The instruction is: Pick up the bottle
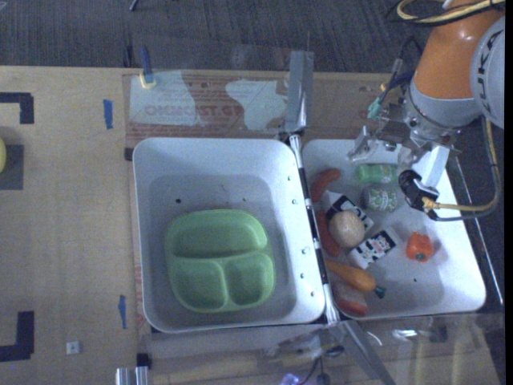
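A: Bottle (pixel 375 172), pale green and lying on its side, sits in the right bin (pixel 465 291), up by that bin's far wall. The hand (pixel 390 144) hangs right over it.

B: Is the hand gripping it?

A: I cannot tell. The metal parts of the hand overlap the far end of the bottle, and the view is too cluttered there to say whether anything is clamped or whether it stands open or closed.

B: What else lies in the right bin?

A: Just beside the bottle, on the side toward the near rim, is a greenish can (pixel 381 198). Left of the bottle, near the wall shared with the left bin (pixel 152 167), lies a red sausage-like piece (pixel 324 184). Nearer the middle of the right bin rests a round tan potato-like thing (pixel 346 228), touching a small black-and-white carton (pixel 373 248). An orange pepper (pixel 419 246) sits apart, toward the right bin's right wall. A carrot (pixel 350 276) lies by the near-left corner of the right bin.

B: And the left bin?

A: It holds a green divided tray (pixel 218 259), flat on the floor of the bin. Both bins stand on the wooden surface (pixel 64 239).

B: The arm?

A: Its orange band (pixel 450 46) shows above the right bin's far-right corner, with a yellow cable (pixel 461 208) looping down beside the hand.
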Controlling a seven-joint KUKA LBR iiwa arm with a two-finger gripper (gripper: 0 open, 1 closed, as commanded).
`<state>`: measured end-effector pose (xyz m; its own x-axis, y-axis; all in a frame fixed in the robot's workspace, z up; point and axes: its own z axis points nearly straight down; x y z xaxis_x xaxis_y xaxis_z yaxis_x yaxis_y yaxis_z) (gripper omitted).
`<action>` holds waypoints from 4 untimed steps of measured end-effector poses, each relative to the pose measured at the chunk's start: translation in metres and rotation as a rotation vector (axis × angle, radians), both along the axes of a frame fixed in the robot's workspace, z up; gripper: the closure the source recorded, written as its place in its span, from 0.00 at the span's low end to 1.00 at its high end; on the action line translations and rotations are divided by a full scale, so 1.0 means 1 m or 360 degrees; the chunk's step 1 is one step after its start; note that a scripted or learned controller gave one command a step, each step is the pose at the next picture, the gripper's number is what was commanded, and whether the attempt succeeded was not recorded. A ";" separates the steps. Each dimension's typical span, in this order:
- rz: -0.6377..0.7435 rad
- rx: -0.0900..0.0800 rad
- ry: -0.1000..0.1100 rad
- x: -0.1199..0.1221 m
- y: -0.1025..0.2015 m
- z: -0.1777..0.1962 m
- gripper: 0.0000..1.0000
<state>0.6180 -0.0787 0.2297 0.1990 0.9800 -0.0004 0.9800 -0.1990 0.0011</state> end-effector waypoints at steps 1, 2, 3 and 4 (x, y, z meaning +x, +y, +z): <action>0.0017 -0.0002 -0.0017 -0.022 -0.028 -0.107 0.00; -0.0607 -0.0001 0.0000 -0.012 -0.083 -0.017 0.00; -0.0525 0.0003 0.0007 -0.026 -0.062 -0.086 0.00; -0.0687 0.0003 0.0008 -0.093 -0.056 -0.092 0.00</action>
